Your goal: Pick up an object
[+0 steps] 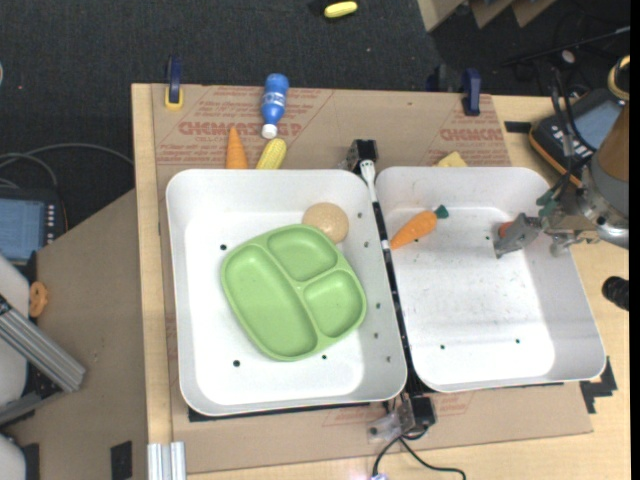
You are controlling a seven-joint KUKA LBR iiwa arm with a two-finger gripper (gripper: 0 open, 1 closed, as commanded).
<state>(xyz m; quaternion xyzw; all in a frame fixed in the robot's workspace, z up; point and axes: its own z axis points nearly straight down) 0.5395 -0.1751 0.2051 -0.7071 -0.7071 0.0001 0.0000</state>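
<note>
Over on the right-hand white bin, the gripper hangs low above the floor near the bin's right wall, reaching in from the right edge, and honestly I can't tell whether it's spread or closed, the tip is just a grey blur with a reddish bit on it. Nothing visibly sits in it. Toy carrot, orange with a little green top, lies tilted in that same bin up near its top-left corner, close to the divider between the bins and well apart from the gripper. Left white bin has a green divided plate with three compartments taking up most of the middle, set at a slant, and a tan round thing, looks like a bread roll or potato, touching the plate's upper edge. Behind the bins on the bench there's a small blue and white bottle, a yellow corn cob just below it and another orange carrot just beside the corn. One more yellow object lies way back on the dark floor, too small to name.
</note>
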